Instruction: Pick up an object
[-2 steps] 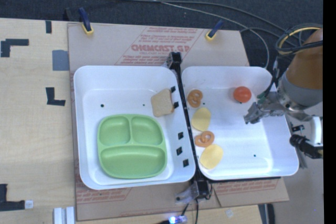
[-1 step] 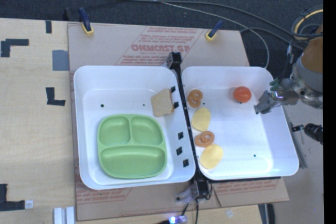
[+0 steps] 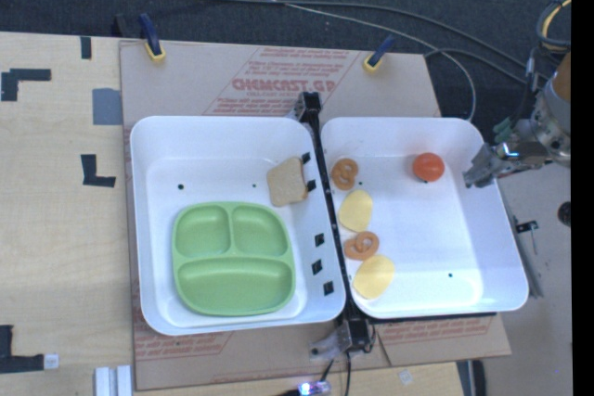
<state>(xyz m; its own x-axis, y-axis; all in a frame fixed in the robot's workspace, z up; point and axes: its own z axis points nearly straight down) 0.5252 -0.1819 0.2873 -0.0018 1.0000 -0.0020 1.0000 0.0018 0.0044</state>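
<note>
My hand (image 3: 483, 170), its opening impossible to tell, hovers at the right bin's (image 3: 492, 241) rim; nearest lies the orange ball (image 3: 428, 166), just left.

Two white bins sit side by side, and the divider (image 3: 320, 190) between them serves as landmark. Left of it, the left bin (image 3: 148, 199) holds a green sectioned plate (image 3: 232, 258) and a tan slice of bread (image 3: 287, 183) just beside the divider. Right of it, the right bin (image 3: 492, 246) holds two pretzels (image 3: 344, 172) (image 3: 361, 245), two yellow chips (image 3: 355, 210) (image 3: 373, 276) and, farther off, a tomato (image 3: 428, 166). The gripper (image 3: 487, 164) hangs over that bin's far right rim.
</note>
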